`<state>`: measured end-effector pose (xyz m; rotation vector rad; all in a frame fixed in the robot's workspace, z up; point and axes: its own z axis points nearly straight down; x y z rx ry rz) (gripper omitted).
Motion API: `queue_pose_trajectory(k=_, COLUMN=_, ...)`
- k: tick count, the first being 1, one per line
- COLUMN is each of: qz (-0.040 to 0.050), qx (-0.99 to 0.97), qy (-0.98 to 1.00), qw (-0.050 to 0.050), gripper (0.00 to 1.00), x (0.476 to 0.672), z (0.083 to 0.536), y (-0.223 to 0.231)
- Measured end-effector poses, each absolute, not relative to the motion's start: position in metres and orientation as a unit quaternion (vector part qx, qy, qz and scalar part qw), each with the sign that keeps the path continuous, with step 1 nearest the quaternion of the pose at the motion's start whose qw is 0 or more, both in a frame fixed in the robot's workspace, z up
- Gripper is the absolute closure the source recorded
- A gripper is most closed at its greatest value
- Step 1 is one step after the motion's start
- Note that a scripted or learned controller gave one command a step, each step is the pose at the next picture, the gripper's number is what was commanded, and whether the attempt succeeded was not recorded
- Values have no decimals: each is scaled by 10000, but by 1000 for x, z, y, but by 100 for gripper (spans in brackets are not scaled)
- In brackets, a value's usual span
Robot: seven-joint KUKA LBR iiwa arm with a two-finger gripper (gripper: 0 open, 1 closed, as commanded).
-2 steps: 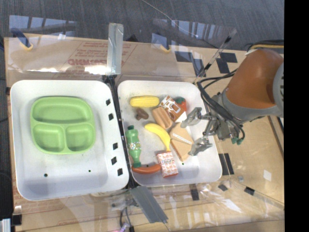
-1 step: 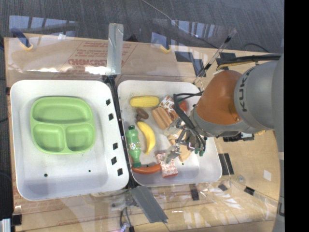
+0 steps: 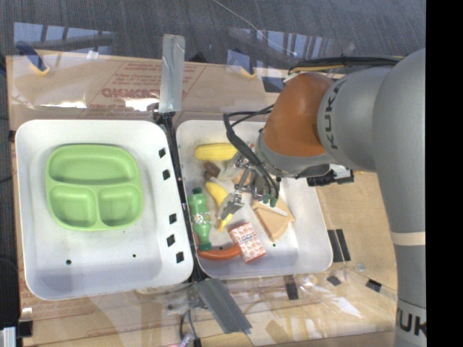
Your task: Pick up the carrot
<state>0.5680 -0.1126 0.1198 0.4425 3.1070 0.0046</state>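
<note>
Camera view: gripper (image 3: pixel 233 207) low in right bin (image 3: pixel 312 246), over yellow banana (image 3: pixel 216 193); jaws apparently parted, nothing seen between them. Carrot (image 3: pixel 218 253) flat at bin's near wall, beside red carton (image 3: pixel 247 241), below green bottle (image 3: pixel 200 219).

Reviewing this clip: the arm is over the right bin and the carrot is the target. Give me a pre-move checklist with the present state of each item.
1. Carrot in view and uncovered: ok, it lies along the near wall of the right bin.
2. Gripper over the carrot: not ok, it sits above the yellow banana piece, farther from the near wall.
3. Carrot between the fingers: not ok, nothing visible there.
4. Room around the carrot: not ok, the green bottle and the red-and-white box crowd it.
5. Finger opening: cannot tell.
6. Left bin's green tray out of the way: ok.
</note>
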Motion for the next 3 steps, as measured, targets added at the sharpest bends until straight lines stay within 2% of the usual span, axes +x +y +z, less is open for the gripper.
queue_pose_trajectory(k=1, qz=1, qx=1392, qy=9903, qw=7, gripper=100, x=568, z=129, y=-114)
queue_pose_trajectory(k=2, qz=-15, qx=1381, qy=9904, qw=93, gripper=100, x=519, z=301, y=-140)
queue_pose_trajectory(k=3, qz=-8, qx=1712, qy=9852, qw=0, gripper=100, x=500, z=272, y=-192)
